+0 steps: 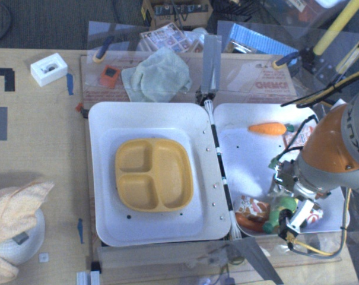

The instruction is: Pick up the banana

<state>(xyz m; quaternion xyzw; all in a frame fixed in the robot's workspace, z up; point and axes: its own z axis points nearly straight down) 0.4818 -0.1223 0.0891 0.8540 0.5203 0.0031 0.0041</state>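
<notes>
At the far left of the bench a pale yellow crumpled cloth lies over a white rounded object, well apart from the bins. A small white box sits on the bench further back.

The left shallow white bin holds a tan plastic plate with three compartments, lying flat near its middle. Behind this bin, outside it, lies a grey-green crumpled cloth.

In the right shallow white bin, an orange toy carrot with a green top lies near the far wall. At the near edge there is a small heap: a printed white and red packet, an orange-red curved item just beneath it, and a green lumpy item touching both.

The grey arm with its orange band reaches in from the right, and the gripper is low over that heap, right by the green item. Whether the gripper is open, closed or clamped on anything cannot be told from this angle.

The banana cannot be picked out with confidence. It is possibly buried in the heap or hidden under the arm.

Judging by this, the task is not finished: the gripper is down at the clutter and nothing is seen lifted. Securing the banana and raising it clear of the bin appear to remain.
</notes>
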